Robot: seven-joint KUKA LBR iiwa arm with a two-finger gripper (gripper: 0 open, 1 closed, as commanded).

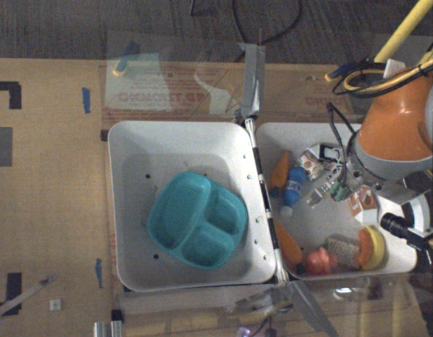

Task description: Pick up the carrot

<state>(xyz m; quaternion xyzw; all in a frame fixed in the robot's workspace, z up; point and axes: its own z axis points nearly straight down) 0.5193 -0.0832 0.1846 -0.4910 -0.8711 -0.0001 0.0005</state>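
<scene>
Approach step, I'd judge. Long orange tapered carrot (289, 243) lies lower left of right white bin (321, 220), near divider. Gripper (330, 188) mid-bin, state can't tell. Next: shift down-left over carrot.

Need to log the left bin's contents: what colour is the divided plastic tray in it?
Teal divided plastic tray, plain, clearest in the camera view.

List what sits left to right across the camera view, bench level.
Blue tape strip → left bin → teal divided tray → carrot → blue bottle → gripper → yellow-orange piece
</scene>
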